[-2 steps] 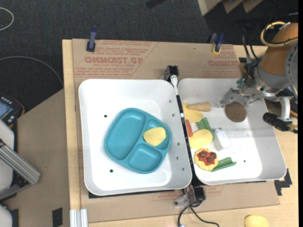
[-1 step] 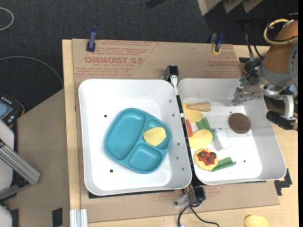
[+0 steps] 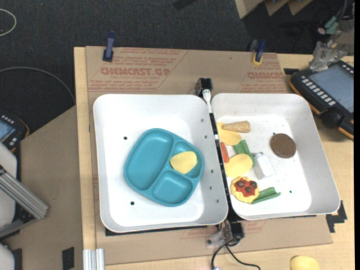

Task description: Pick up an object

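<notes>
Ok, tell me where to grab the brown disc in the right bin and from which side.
Take the brown disc across its rim, coming straight down from above. It lies flat on the right bin floor, round, so any pair of opposite edges would serve. It sits apart from the other pieces, with bare floor around it; the white block to its lower left is nearest, so probably set the fingers along the other diagonal.

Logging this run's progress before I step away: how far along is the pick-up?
Possibly done: one yellow piece already lies on the teal plate in the left bin. In hand: nothing visible. Left: the toy food in the right bin, such as the brown disc and small pizza, still lies unpicked.
</notes>
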You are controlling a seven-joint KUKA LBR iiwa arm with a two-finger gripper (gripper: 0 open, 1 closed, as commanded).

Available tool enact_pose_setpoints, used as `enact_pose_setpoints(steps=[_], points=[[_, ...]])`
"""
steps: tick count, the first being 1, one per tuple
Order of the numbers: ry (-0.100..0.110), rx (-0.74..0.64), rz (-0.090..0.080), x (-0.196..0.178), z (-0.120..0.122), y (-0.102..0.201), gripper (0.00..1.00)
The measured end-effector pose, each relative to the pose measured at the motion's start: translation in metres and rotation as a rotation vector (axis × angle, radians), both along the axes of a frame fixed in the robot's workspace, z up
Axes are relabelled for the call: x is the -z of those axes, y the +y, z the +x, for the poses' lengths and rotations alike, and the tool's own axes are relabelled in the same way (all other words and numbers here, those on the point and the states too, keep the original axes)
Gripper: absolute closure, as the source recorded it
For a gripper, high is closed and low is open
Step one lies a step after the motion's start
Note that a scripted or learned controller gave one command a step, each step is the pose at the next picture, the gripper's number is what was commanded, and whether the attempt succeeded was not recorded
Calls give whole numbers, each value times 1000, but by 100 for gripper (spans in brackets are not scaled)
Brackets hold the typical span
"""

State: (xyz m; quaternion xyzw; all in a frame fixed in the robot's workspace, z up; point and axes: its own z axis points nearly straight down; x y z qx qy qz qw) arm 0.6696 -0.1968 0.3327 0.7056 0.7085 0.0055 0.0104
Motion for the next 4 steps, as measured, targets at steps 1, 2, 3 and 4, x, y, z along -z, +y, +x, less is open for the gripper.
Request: enact_pose_setpoints(steps=[1,2,3,4], points=[[35,2,13,80,-110,71,100],[31,-2,12,107,-169,145,100],[16,-7,11,45,-190,226,100],[5,-3,12,-91,-187,268,100]])
